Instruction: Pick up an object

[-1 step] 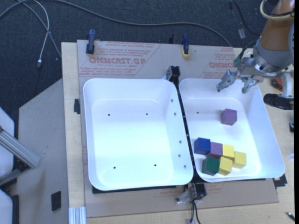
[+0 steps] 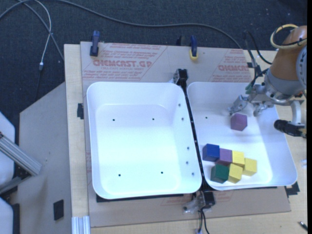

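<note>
Camera view: fingers [image 2: 247, 106] spread (above purple cube [image 2: 238, 122]).

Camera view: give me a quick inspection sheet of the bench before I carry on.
Surface: board bearing left bin and right bin, side by side.
Job's things: lone purple cube in right bin; cluster nearer the front: blue cube, purple, green and three yellow.
Clutter: nothing seen in the bins.
Gripper: gripper above right bin, just over the lone purple cube; nothing between its fingers.
Cables: grey cable across the floor; bundle by the arm.
Surroundings: dark carpet, two clamps on the board's far edge.
</note>
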{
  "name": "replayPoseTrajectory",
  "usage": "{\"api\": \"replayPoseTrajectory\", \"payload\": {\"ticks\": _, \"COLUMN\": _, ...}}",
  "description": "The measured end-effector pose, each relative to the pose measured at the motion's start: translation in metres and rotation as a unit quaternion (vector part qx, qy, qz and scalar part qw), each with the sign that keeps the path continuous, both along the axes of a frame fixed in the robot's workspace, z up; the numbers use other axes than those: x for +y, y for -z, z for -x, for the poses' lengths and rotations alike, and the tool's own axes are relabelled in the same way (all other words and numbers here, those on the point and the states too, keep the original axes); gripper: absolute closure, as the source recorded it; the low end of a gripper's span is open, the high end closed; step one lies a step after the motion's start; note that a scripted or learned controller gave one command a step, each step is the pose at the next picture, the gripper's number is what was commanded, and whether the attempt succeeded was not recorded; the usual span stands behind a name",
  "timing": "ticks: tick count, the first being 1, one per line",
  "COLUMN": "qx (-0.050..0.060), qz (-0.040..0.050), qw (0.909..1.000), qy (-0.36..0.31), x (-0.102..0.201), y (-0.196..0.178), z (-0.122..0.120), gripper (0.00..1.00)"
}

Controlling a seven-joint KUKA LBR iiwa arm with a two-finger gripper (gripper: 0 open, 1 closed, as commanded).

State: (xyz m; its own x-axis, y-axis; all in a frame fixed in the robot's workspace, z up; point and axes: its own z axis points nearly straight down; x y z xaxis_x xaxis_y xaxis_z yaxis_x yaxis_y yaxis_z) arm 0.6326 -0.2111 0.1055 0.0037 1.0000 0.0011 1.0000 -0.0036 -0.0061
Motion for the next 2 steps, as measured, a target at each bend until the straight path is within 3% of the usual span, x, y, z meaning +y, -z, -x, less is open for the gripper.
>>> {"api": "replayPoseTrajectory", "payload": {"ticks": 1, "qx": -0.002, "qz": 0.0001, "qw": 1.0000, "qy": -0.002, "x": 0.026, "y": 0.018, "z": 0.022, "gripper": 0.00}}
{"api": "replayPoseTrajectory", "payload": {"ticks": 2, "qx": -0.004, "qz": 0.0008, "qw": 1.0000, "qy": -0.002, "x": 0.025, "y": 0.007, "z": 0.021, "gripper": 1.00}}
